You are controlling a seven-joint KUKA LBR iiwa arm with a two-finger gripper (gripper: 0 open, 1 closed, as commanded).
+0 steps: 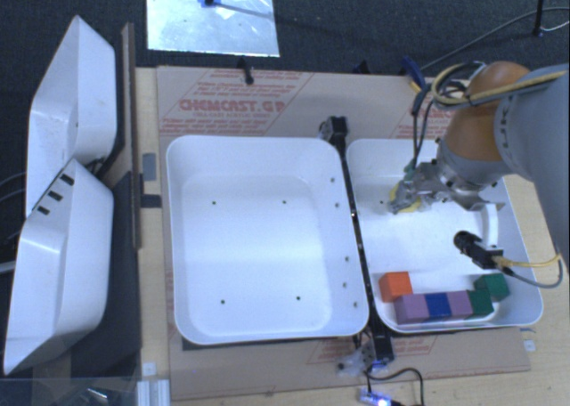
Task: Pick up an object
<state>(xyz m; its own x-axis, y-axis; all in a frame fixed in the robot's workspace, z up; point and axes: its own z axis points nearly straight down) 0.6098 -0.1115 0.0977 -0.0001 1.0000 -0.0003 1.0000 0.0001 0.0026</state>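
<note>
Nearest the camera, blocks line the right bin's near edge at about six o'clock: an orange block, a purple block, a blue block and a green block (packed closely together). Farther back, the arm reaches in from three o'clock, wrist bent downward. The gripper hangs over the bin's far-left floor; whether it is apart or together, I cannot tell.

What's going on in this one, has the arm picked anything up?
Not as far as the view shows. The gripper hangs over the upper part of the right bin, away from the blocks. The orange block, purple block, blue block and green block lie along that bin's near edge. The left bin sits alongside.
</note>
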